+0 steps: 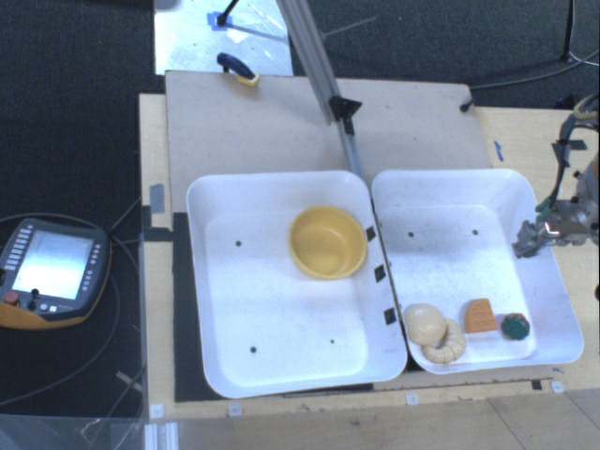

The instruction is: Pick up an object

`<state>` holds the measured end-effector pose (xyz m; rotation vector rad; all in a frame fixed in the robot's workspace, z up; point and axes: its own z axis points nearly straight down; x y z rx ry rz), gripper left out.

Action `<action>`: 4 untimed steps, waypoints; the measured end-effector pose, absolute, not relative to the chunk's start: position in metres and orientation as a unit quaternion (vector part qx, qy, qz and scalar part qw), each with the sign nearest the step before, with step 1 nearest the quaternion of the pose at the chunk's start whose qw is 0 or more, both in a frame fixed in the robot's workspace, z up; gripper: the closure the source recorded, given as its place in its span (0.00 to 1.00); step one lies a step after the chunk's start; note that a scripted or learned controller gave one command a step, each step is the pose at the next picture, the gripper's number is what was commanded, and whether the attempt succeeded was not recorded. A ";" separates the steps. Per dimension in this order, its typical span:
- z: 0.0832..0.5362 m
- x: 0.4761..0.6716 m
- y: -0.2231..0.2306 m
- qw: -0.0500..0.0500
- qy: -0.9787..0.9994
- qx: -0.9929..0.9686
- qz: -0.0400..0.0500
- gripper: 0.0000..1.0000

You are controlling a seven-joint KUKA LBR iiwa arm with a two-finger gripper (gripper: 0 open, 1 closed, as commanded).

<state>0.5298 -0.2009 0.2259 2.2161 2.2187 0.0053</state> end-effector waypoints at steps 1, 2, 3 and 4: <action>0.279 0.531 -0.201 0.003 0.707 0.707 0.001 1.00; 0.283 0.547 -0.154 0.000 0.709 0.705 0.001 1.00; 0.270 0.565 -0.096 0.000 0.709 0.705 0.001 1.00; 0.272 0.588 -0.045 0.000 0.709 0.705 0.001 1.00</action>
